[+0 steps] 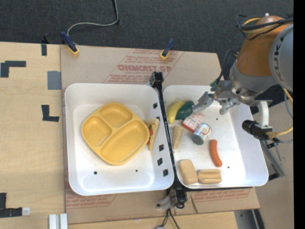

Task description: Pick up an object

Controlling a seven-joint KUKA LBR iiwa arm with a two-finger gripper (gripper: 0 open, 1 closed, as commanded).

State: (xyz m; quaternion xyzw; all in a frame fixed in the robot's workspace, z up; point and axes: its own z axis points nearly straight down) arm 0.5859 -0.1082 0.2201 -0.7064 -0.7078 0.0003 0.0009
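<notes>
camera view: the arm [264, 56] reaches in from the right and hangs over the upper part of the right bin [243, 142]. the gripper [215, 103] sits low over the bin floor with its two fingers spread apart and nothing between them, so it is open and carries no load. one finger [204, 100] points down-left toward the cluster of objects; the other finger [228, 105] lies over bare white floor.

the candidate objects all lie in the right bin. a green piece [186, 107] and a yellow piece [174, 110] rest touching each other against the divider [164, 128]. a small can [201, 133] with a red and white label lies on its side just below the left finger. a red sausage [215, 152] lies near the can. two bread rolls [198, 173] rest side by side at the lower edge. a pale cone [177, 136] lies beside the divider.

the left bin [76, 166] holds a yellow divided tray [114, 132], well apart from the gripper.

judgement: the spread fingers suit a descent onto the can or the green piece, the nearest objects. crowding there may spoil the grasp.
</notes>
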